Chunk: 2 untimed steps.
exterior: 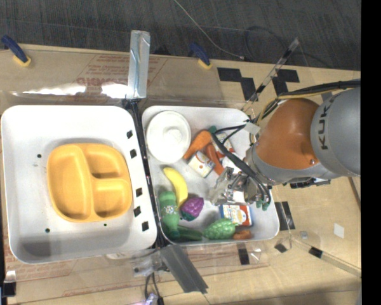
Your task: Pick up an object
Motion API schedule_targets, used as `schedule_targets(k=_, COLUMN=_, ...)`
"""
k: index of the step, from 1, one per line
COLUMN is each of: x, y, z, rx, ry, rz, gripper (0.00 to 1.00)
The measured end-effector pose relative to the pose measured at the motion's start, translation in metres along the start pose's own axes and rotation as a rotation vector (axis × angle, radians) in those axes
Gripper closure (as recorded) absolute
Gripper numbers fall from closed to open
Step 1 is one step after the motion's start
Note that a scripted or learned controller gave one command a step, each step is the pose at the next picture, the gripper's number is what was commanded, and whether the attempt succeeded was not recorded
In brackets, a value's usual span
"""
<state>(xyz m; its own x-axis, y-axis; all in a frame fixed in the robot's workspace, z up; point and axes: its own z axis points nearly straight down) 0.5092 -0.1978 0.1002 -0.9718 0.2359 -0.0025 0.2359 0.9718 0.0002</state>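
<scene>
A: Nearest cam is the arm [305, 142], orange band up top, reaching into the right bin [267, 116]. Gripper [236, 184] sits low in the pile. Anything picked?

B: Not that I can see. Nothing visibly lifted, so grasp and lift are left, I'd judge. Jaw state: can't tell, too cluttered.

A: Likely target?

B: Guessing the small carton [235, 213] just below the gripper, lying flat, long axis roughly left-right. Banana [176, 184] nearby runs top-left to bottom-right. Yellow tray [89, 182] sits in the left bin [19, 170].
</scene>
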Motion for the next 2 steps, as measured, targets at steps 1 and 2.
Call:
schedule_targets(k=1, x=0.000, y=0.000, z=0.000, rx=0.000, ry=0.000, rz=0.000, gripper=0.00)
schedule_targets(k=2, x=-0.028, y=-0.005, z=0.009, rx=0.001, ry=0.002, rz=-0.033, gripper=0.00)
